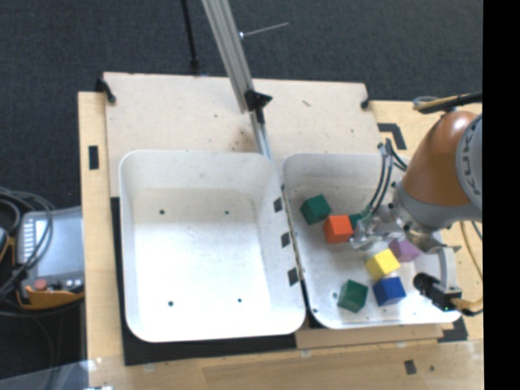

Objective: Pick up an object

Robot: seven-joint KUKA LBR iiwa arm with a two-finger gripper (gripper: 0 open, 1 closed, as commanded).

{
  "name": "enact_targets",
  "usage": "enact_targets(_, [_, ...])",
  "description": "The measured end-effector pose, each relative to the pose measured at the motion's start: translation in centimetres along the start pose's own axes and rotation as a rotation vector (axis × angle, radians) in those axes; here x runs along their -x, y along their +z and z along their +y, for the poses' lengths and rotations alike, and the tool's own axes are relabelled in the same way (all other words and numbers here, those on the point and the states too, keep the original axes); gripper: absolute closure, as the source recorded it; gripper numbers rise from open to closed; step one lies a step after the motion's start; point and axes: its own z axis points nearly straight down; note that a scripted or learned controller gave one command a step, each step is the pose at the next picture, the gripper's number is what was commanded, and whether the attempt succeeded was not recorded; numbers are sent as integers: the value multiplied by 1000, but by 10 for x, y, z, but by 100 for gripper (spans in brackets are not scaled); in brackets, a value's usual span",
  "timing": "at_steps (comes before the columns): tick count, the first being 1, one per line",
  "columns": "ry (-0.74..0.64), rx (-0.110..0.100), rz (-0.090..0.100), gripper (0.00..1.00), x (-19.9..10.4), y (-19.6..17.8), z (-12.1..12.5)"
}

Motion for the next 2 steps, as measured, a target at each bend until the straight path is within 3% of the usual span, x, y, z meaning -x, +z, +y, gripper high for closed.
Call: enact_targets(2, [-12, -4, 2, 100, 2, -121, -4])
